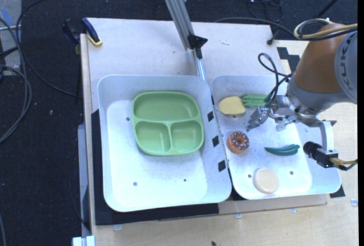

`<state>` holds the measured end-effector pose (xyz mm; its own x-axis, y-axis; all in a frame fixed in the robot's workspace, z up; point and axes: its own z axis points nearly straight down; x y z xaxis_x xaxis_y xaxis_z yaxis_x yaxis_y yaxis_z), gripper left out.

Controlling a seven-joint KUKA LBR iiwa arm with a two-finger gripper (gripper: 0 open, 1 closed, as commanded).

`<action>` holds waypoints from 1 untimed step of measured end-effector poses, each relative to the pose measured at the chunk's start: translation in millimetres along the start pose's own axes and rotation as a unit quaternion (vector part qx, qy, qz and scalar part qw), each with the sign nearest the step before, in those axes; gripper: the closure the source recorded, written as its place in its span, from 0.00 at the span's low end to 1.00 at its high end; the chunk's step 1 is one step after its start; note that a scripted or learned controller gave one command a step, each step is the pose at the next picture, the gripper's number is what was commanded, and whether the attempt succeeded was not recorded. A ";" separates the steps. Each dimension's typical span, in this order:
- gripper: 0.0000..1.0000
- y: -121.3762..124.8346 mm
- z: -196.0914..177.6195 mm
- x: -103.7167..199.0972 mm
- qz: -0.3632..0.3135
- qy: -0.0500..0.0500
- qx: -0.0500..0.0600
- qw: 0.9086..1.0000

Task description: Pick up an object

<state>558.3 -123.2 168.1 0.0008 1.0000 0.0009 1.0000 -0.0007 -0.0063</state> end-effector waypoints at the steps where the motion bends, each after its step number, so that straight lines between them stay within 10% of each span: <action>1: 0.00 3.7 54.1 -9.4 0.001 0.000 -0.003 1.000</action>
<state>561.7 -132.5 114.0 0.0018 1.0000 0.0005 1.0000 -0.0018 -0.0007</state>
